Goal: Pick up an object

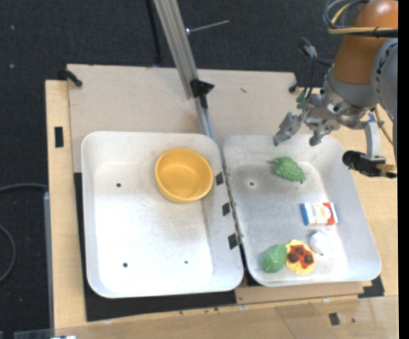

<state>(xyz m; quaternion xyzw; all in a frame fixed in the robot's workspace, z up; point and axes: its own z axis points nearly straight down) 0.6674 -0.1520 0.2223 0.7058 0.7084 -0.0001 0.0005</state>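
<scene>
End effector: the end effector (299,133) hangs over the far edge of the right bin (352,196), fingers spread apart, nothing between them.
Nearest object: a green leafy toy vegetable (288,169) lies in the right bin near its far edge, just below the open fingers and apart from them.
Other candidates: a small white carton (318,213) near the right edge; a white object (318,241), a toy pizza slice (300,256) and a second green piece (275,258) clustered at the near edge.
Left bin: the left bin (112,210) holds a yellow bowl (184,174) near its far edge.
Task status: judged not yet done; no object gripped.
Risk: the vegetable's rounded, uneven form may slip from the fingers.
Risk: a descent close to the far rim may strike the bin wall.
</scene>
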